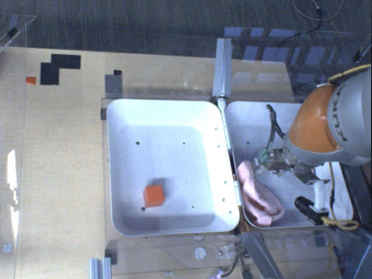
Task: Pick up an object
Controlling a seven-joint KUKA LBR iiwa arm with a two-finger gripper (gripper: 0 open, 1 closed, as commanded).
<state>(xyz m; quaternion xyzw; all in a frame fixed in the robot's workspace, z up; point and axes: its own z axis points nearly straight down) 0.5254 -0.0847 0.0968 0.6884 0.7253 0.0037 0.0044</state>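
Looking down at a slant, we see two shallow white bins set side by side on a pale wooden table (52, 173). In the left bin (125, 121), a small orange block (154, 196) sits alone on the floor toward the near left corner, well apart from everything else. In the right bin (250, 121), a soft pink object (257, 197), possibly a folded cloth or plush piece, lies along the near left side, close against the divider between the bins. We find the grey arm with its orange band (314, 124) reaching in from the right and hanging over the right bin. Its gripper (273, 160) is just beside the far end of the pink object; we cannot tell whether it touches it, nor whether it is spread or closed, since the wrist hardware hides that from us. On the far left of the table we note black L-shaped markings (58, 67) and a tiny orange square (31, 81). A thin cable (314, 7) loops across the dark floor beyond.
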